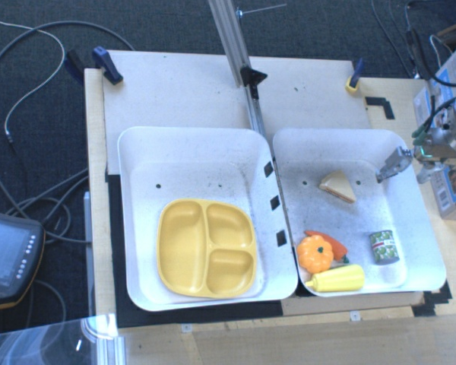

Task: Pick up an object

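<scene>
Presently lying in the right bin [410,204]: sandwich wedge [339,187], toy pumpkin [315,254], corn cob [338,279], small can [383,247].
Gripper [399,163] is hovering at the bin's right edge, grip state impossible to tell; the can is looking light, rigid, best pinched across its sides.

One fixed camera looks down on my bench [213,90] from above, at a slant, far enough back to take in both white bins: the left bin [137,166] and the right bin [410,204]. The dark floor [38,128] shows at left and far.
</scene>
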Robot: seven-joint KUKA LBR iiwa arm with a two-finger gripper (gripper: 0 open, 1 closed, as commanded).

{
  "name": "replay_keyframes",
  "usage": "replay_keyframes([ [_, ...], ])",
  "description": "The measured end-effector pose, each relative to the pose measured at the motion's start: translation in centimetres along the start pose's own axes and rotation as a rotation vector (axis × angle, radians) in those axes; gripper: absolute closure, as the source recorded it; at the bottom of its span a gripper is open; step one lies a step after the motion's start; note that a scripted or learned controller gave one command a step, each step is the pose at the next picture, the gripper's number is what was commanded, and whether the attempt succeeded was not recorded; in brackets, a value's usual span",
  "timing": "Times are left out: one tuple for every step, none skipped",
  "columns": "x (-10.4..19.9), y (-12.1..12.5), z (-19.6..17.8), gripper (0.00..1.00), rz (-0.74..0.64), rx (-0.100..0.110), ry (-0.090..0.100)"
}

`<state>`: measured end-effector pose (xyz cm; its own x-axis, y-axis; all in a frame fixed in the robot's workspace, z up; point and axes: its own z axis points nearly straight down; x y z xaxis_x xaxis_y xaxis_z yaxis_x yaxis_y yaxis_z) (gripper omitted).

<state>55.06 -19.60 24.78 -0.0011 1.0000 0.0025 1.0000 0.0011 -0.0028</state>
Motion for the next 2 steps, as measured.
replay_keyframes([
  [0.0, 0.0, 0.0, 0.00, 0.000, 0.000, 0.000],
  [-0.3, -0.3, 6.3, 0.00, 0.002, 0.005, 0.001],
])
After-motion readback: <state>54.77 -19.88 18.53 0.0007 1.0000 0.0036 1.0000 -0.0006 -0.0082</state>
